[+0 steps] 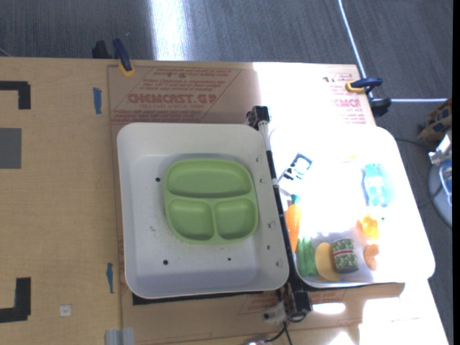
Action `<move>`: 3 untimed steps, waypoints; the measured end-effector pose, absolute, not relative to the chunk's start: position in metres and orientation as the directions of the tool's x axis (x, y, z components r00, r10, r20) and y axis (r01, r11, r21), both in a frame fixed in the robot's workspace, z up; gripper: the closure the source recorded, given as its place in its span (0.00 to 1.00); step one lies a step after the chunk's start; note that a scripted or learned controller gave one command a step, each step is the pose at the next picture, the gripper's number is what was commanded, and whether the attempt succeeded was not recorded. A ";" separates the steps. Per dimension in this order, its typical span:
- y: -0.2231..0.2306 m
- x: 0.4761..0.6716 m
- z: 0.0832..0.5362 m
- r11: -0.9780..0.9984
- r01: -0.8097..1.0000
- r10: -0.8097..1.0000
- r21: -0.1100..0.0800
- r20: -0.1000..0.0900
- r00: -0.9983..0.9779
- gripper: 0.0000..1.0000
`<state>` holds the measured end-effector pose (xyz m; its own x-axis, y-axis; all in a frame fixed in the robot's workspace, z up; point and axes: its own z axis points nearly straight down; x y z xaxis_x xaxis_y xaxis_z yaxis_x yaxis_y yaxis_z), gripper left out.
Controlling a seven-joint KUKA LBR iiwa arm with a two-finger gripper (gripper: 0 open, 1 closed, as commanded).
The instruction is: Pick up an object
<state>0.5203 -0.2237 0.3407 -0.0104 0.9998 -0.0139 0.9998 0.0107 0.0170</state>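
We see small toys in the right bin [415, 236]: a blue one [376, 184], a green can [344, 255]. A green plate [210, 200] fills the left bin [138, 192]. We cannot tell the gripper's state.

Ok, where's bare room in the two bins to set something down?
Left white bin: bare floor all around the green three-compartment plastic tray, widest along the near edge. Right white bin: open through the sunlit middle, between the blue bottle and orange carrot. Its near end is crowded with toy foods.
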 end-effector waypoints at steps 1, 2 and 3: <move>-0.224 0.521 0.351 0.012 1.000 1.000 0.020 -0.016 -0.012 1.00; -0.224 0.522 0.362 0.014 1.000 1.000 0.023 -0.019 -0.014 1.00; -0.224 0.523 0.372 0.016 1.000 1.000 0.027 -0.021 -0.015 1.00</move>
